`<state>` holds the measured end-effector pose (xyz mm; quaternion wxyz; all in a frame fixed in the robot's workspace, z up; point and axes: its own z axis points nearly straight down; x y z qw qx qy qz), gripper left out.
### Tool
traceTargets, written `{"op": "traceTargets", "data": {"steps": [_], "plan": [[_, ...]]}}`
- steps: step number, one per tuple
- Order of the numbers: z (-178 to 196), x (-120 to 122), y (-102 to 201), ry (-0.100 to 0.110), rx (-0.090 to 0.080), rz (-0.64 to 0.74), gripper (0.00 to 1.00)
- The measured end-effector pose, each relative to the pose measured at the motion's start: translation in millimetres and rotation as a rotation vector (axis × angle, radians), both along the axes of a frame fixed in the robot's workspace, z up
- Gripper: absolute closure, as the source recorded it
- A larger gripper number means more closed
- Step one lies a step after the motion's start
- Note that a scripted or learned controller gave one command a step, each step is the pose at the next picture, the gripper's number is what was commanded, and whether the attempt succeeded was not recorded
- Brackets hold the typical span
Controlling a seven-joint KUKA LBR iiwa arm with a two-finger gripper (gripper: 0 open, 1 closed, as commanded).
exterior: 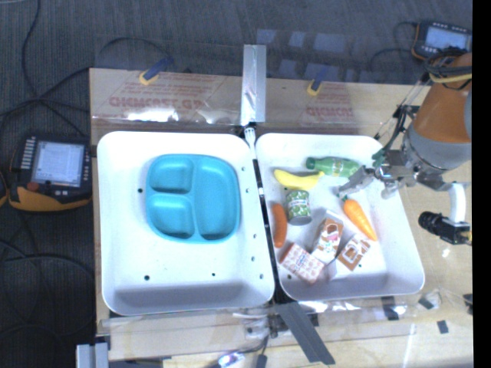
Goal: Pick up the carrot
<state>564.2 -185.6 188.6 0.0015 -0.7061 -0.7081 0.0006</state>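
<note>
The carrot (pixel 359 218) lies aslant in the right bin (pixel 406 271), near its right wall, with its thick end toward the far side. My gripper (pixel 368 188) hangs just beyond that thick end, over the bin's far right part. Its two fingers stand spread apart, one reaching left toward the bottle and one on the right, and nothing sits between them. The carrot rests on the bin floor, apart from the fingers. The arm with its orange band (pixel 449 117) comes in from the right.
Sharing the right bin are a green bottle (pixel 334 164), a banana (pixel 298 179), a green can (pixel 298 204), a reddish sausage (pixel 280 222) and three small cartons (pixel 328 237) close to the carrot's left. The left bin (pixel 107 228) holds a blue divided plate (pixel 192 196).
</note>
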Motion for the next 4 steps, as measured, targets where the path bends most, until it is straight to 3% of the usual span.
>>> {"op": "traceTargets", "data": {"steps": [1, 2, 3, 4], "plan": [[-89, -19, -15, -0.001, 0.004, -0.389, 0.0], [-83, -21, -14, 0.004, 0.005, -0.388, 1.0], [-99, -9, 25, -0.012, -0.01, -0.336, 1.0], [35, -22, 118, 0.001, -0.002, -0.172, 1.0]]}}
